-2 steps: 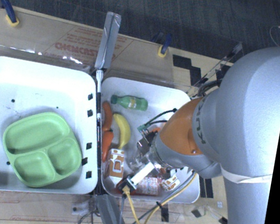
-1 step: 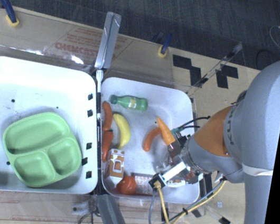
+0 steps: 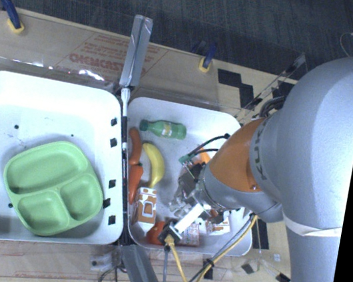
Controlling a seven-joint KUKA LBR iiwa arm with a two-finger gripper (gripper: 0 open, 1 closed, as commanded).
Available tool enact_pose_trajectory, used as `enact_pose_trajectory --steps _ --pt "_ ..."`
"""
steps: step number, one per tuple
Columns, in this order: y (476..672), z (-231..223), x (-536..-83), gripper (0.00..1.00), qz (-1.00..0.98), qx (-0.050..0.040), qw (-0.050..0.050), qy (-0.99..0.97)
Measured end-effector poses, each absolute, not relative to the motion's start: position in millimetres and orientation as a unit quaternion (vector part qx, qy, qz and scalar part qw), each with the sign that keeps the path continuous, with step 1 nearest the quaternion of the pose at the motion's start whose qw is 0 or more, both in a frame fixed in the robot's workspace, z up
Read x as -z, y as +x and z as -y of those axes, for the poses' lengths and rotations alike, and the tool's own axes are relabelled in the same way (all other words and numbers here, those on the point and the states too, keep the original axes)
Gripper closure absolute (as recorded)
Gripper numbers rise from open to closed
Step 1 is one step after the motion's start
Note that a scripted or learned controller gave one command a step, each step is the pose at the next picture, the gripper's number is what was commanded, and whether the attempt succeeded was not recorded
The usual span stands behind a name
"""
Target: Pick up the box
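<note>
A small orange-and-white box lies in the right bin, near its front left side. My gripper is low in the same bin, just right of the box, with the grey arm and its orange band reaching in from the right. A second printed carton peeks out from under the wrist at the front right of the bin. Nothing is visibly held.
The right bin also holds a green bottle at the back, a banana, a long orange-red carrot along the left wall and a red item at the front. The left bin holds a green divided tray.
</note>
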State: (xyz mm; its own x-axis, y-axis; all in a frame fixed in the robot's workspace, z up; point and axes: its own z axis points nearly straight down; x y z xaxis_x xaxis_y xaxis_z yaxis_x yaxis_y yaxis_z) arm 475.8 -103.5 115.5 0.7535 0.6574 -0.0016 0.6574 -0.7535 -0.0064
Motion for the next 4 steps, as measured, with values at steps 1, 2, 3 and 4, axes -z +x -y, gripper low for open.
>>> enact_pose_trajectory --steps 1,2,3,4 --pt "487.9 32 -191 1.0 0.462 -0.0005 0.001 -0.887" --pt "482.2 111 -97 1.0 0.505 -0.0014 0.002 -0.863" --pt "476.4 20 -191 1.0 0.455 -0.001 0.002 -0.89" --pt "475.9 87 -191 1.0 0.48 -0.001 0.001 -0.877"
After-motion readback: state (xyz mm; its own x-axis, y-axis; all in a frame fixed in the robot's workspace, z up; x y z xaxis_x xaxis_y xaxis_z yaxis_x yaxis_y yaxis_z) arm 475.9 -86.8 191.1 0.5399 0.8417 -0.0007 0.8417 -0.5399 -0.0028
